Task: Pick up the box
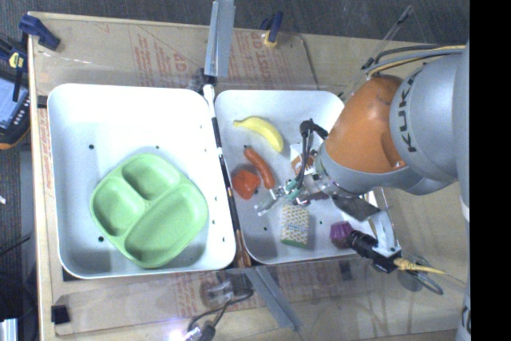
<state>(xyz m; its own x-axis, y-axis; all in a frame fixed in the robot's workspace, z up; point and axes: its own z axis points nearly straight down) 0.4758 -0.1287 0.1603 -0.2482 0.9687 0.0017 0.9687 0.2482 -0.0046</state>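
Camera view: gripper (289, 194) hangs low in right bin (319, 104), just above the box (295, 226); finger spread can't be told, nothing visibly held. Box lies flat near the bin's front edge, with banana (262, 131), sausage (259, 164) and tomato (244, 184) further back; green plate (149, 209) sits in left bin (72, 116).

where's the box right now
The box lies in the right bin, near its front edge, just below the pincer and left of a purple object.

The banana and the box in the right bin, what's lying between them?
In the camera view, the orange sausage and the red tomato lie between the banana and the box, slightly left of the direct line.
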